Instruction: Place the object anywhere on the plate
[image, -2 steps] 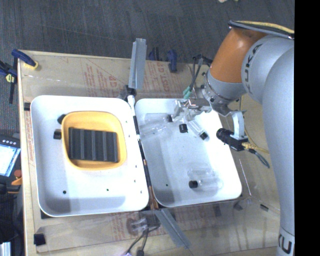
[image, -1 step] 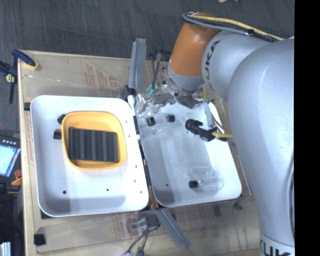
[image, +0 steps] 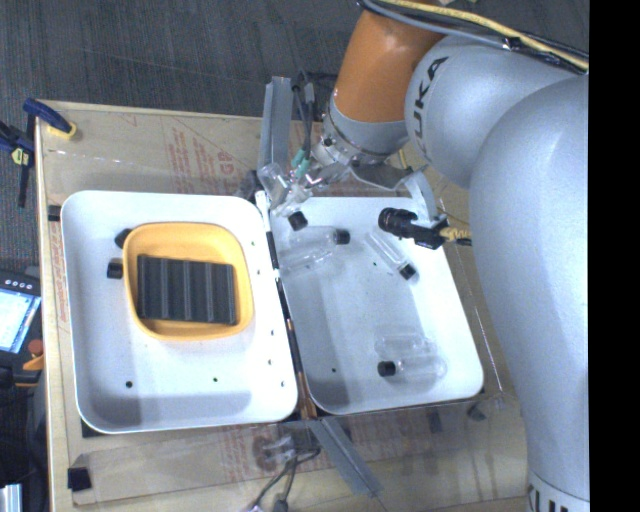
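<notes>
Camera view is showing the gripper (image: 290, 200) hanging over the far left corner of the right bin (image: 350, 320); its open or closed state cannot be determined. Clear bottles (image: 312, 247) are lying in that bin. A dark ridged block (image: 187, 290) is resting on the yellow plate (image: 190, 238) in the left bin (image: 100, 390).

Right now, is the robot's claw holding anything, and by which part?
I cannot tell: the claw is right by a clear plastic bottle with a black cap, but it's too unclear there.
</notes>
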